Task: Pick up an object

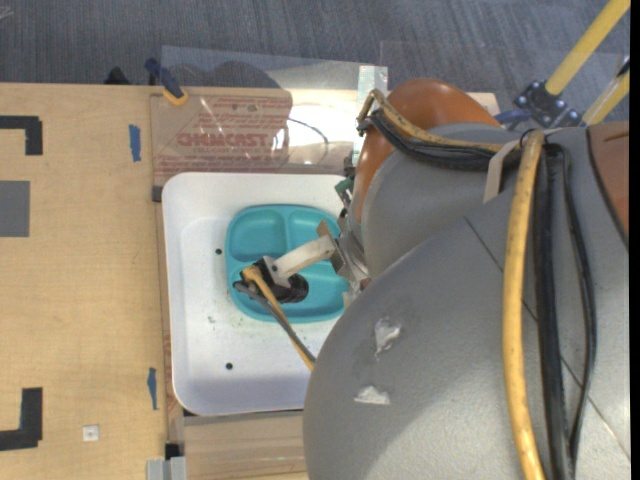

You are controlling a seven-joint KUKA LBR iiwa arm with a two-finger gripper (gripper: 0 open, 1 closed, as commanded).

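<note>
Gripper [343, 254] mostly hidden behind the wrist, so can't tell if the jaws are released or clenched. It sits low at the right rim of a teal divided plate [283, 232], which lies flat in the middle of the white bin [190, 268]. Grey arm [450, 298] with orange band [425, 103] reaches in from the right and covers that side. Clear plastic sheet [225, 133] behind the bin carries red print, too blurred to read. Blue tape [133, 143] on the wooden board [80, 268].

Robotics lab, carpeted floor [300, 8], plywood bench [80, 288] with blue tape marks [134, 143], white bin [195, 368], cabled arm [450, 318]
</note>
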